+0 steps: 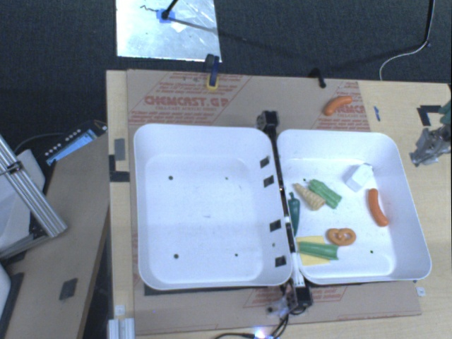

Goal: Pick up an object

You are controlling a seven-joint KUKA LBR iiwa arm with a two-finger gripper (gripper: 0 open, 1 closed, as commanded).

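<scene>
The end effector is at the right edge of the view, over the tabltop just outside the right bin. Only a small grey part of it is visible, so I cannot tell its state, and nothing is seen in its grip. The objects lie in the right bin, to the left of and lower than the end effector. Nearest are a white block and an orange sausage. Farther away are a green vegetable, a pretzel and a yellow and green piece. A second sausage lies on the tabletop behind the bins. The sheet under the bins carries the red print "CHEMCAST GP".
</scene>
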